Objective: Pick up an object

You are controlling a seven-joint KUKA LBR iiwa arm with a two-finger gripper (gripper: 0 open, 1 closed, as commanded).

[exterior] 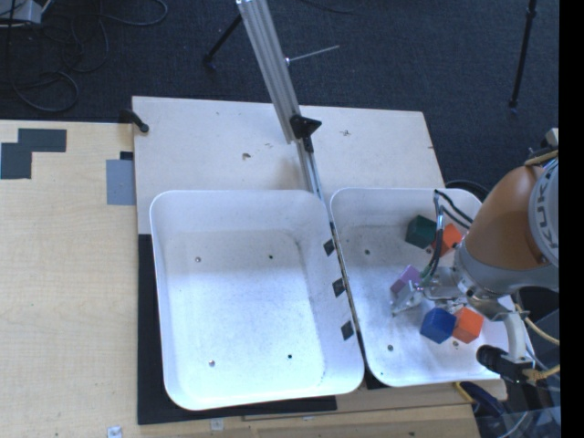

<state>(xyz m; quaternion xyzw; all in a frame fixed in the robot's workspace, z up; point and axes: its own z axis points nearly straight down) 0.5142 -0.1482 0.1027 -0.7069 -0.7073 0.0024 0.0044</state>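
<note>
So the arm (511,231) is leaning in over the right bin (383,354), orange band and all, with the gripper (412,297) down low near the bin floor. Can't tell from here how the jaws stand, the metal bits at the tip blur together and nothing is clearly sitting between them.

Stuff in that bin, going by where it sits from the jaws: a purple block (404,281) is right up against the tip, just above it, looks like touching but I wouldn't swear to it. A blue cube (438,325) is just beside the jaws toward the arm's side and a bit lower, with an orange cube (468,324) pressed against its far side. A dark green block (421,232) sits farther up the bin, well apart from the jaws, and another orange piece (449,237) is next to it, partly behind the wrist cables.

Left bin (169,245) is across the divider, away from the jaws.
</note>
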